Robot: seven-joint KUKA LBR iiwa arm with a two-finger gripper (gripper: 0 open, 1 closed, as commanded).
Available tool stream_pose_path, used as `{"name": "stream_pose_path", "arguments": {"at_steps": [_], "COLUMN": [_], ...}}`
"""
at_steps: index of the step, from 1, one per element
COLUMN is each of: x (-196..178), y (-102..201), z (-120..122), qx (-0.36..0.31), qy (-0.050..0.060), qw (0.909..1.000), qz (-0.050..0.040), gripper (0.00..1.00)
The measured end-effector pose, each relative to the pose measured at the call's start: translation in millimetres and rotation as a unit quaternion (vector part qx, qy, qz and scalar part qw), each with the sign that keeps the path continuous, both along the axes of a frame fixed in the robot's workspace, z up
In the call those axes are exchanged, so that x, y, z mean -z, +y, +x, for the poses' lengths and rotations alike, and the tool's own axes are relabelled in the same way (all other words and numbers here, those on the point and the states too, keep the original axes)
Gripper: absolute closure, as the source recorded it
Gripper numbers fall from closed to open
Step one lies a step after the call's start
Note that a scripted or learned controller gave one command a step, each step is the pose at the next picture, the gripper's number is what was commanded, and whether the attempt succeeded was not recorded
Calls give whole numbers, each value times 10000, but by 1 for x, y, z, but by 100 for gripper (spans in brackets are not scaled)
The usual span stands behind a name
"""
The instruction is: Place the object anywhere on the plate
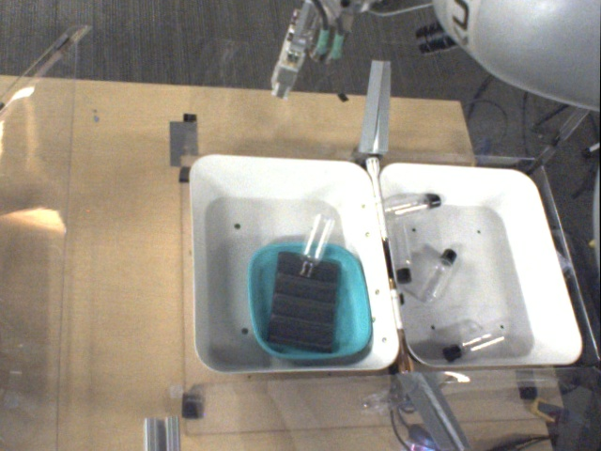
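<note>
A teal plate (354, 294) sits in the left white bin (214, 271) and carries a black ribbed block (303, 303). A clear vial (317, 238) with a black cap lies tilted across the plate's far rim, its capped end resting on the block's top edge. My gripper (293, 56) hangs high above the bench, beyond the far edge of the left bin and well clear of the plate. Nothing is visible in it.
The right white bin (554, 280) holds several clear black-capped vials, among them one at the far left (413, 203), one in the middle (436, 275) and one near the front (474, 342). A grey metal post (376, 111) stands behind the divider between the bins.
</note>
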State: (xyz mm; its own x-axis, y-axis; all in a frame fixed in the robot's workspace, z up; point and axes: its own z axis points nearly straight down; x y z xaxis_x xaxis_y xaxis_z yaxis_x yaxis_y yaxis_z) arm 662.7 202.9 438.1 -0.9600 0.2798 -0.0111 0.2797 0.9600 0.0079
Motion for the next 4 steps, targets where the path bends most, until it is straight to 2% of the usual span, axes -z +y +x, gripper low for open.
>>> {"name": "stream_pose_path", "arguments": {"at_steps": [1,2,3,4], "x": [0,0,0,0], "y": [25,34,-6,-32], "z": [-3,-2,2,-1], "qx": [245,-616,-533,-518], "qy": [3,-3,-1,-6], "qw": [9997,9981,9986,9987], "qz": [11,-3,-6,-6], "gripper": [100,100,100,100]}}
